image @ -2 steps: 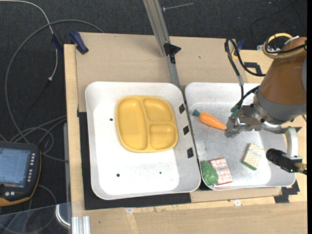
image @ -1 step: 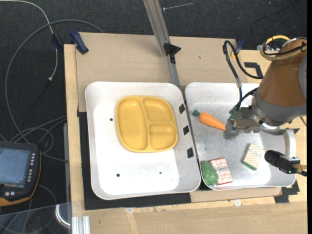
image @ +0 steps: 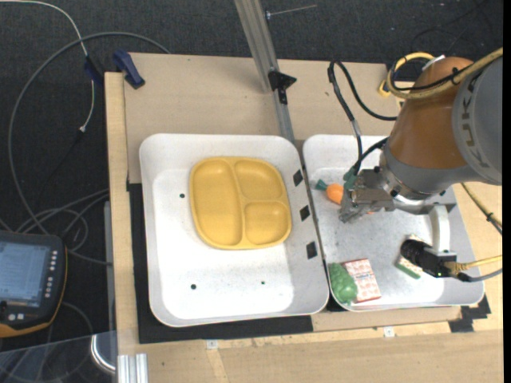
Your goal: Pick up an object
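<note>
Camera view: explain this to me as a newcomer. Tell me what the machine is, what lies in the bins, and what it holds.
One camera looks down at a slant on a bench with two white bins. The grey and orange machine reaching in from the right is a robot arm; its tool hangs low in the right bin, beside a small orange object. Whether it holds anything cannot be told. Near that bin's front lie a green object and a small red and white box. The left bin holds a yellow divided tray.

Glossy yellow plastic tray (image: 239,202); matt speckled white bins (image: 160,238).
</note>
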Available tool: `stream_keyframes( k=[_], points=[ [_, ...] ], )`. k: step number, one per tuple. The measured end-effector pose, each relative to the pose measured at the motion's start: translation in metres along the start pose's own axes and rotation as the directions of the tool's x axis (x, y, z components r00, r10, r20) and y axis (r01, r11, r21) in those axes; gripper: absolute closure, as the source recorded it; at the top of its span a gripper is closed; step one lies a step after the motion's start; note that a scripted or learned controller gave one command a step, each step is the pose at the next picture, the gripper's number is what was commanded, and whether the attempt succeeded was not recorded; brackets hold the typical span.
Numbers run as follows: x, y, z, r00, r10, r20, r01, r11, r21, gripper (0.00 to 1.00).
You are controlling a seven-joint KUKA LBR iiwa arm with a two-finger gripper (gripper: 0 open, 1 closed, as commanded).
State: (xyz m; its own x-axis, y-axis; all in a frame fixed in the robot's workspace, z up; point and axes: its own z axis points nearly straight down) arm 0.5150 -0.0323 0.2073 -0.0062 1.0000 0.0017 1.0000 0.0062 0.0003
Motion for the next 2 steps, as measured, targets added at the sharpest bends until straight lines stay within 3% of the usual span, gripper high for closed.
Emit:
stream_keyframes(
  k=[2],
  points=[
    [0.113,0.012,-0.011,1.000,-0.002,-0.001,0.002,1.000,-0.001,1.00]
  ],
)
